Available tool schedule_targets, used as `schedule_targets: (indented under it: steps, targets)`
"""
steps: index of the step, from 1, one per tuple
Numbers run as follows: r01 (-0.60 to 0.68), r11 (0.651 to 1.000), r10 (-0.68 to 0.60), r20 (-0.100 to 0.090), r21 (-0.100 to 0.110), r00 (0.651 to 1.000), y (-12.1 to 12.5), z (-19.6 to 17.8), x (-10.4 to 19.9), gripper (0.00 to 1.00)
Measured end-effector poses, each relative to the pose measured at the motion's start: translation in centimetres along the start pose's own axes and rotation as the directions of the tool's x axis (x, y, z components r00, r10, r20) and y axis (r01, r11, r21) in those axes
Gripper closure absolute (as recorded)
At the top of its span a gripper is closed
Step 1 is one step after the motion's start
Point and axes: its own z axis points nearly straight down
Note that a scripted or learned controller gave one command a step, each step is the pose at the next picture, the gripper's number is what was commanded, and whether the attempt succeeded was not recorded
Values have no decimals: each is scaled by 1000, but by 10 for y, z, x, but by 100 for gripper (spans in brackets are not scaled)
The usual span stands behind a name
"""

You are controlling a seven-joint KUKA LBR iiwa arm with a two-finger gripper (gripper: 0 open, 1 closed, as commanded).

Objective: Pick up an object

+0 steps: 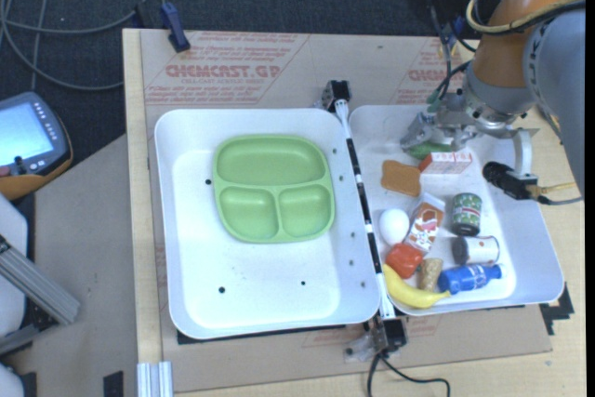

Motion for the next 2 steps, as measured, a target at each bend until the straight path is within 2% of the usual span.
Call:
schedule_targets:
  steps: [1,2]
  targets:
    - [-1,1000,1,-3,2,1000,-9,21,11,0]
    - [-1,1000,1,-1,-1,1000,-7,10,10,100]
